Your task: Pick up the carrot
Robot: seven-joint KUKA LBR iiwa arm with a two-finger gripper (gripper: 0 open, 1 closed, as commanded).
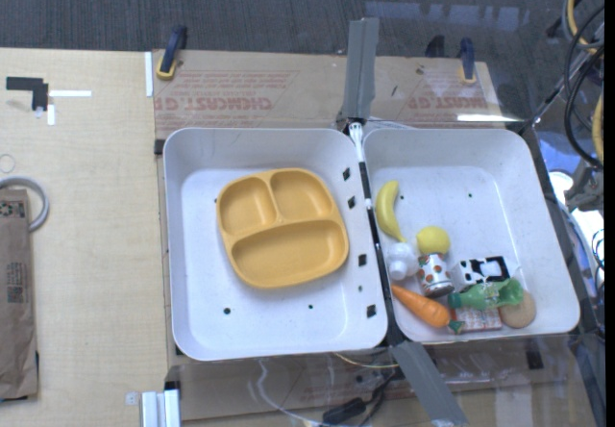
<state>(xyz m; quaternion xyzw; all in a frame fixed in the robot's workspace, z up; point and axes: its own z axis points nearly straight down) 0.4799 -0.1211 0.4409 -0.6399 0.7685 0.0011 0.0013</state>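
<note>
Contents of the bench, as recorded from above.

1. Left bin (183, 252): white and shallow. A yellow divided plate (283, 228) is laid flat near its middle, with two small compartments at the far side and one long compartment at the near side.

2. Right bin (524, 185): white and shallow, set against the left bin along a shared edge. Its contents are gathered in the near-left part.
 - Carrot (423, 306): orange, laid flat near the bin's front wall at the left, with the thick end toward the right and the tip pointed to the left wall. It is seen just in front of the spotted can (435, 274) and just left of the green packet (490, 295); contact with either cannot be judged.
 - Banana (386, 211): yellow, laid along the left wall, well behind the carrot.
 - Lemon (432, 240): placed between the banana and the can.
 - White item (399, 266): left of the can; its kind cannot be made out.
 - Black-and-white item (482, 269): right of the can.
 - Brown rounded item (519, 313): in the near-right corner of the group.

3. Cardboard sheet (231, 88): laid under the bins and held by two clamps at the far edge.

4. Brown paper bag (14, 290): laid on the wooden bench (86, 175) at the far left.

5. Gripper: its state cannot be told.
</note>
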